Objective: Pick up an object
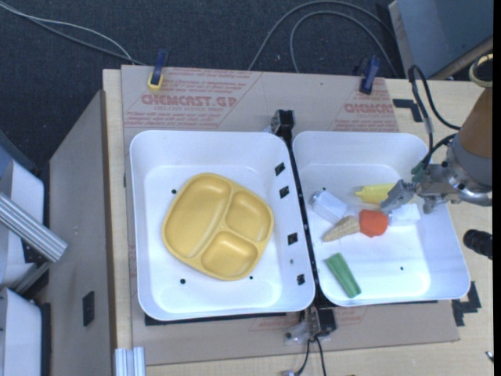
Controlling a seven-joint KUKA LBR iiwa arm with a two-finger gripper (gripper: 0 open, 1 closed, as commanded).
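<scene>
in the right bin [438,284], near its upper right side, the end effector [401,197] hung low over the white floor, reaching in from the right on the grey arm [470,159]. its fingers were too small and blurred to read, so it could not be told whether they stood open or closed, and nothing could be seen held between them. just to its left lay a yellow banana-shaped toy [371,192], stretched left to right. below that sat an orange-red round piece [375,223], touching or nearly touching the wide end of a tan cone [341,229] that pointed down and left. a small pale block [329,204] rested near the bin's left wall, above the cone. a green stick [343,275] lay apart from the others in the lower left part of the same bin, tilted so its lower end ran toward the right. the fingers' tip appeared close to the banana toy and the orange-red piece, though contact could not be made out.

the left bin [149,210] held a yellow divided plate [218,225] with three compartments, lying flat near its middle. both bins sat side by side on a brown board [235,92] printed with red lettering, clamped at its far edge by two blue clips [159,61], all upon the pale surface [78,210]. grey cables [329,10] looped over the dark floor beyond.
</scene>
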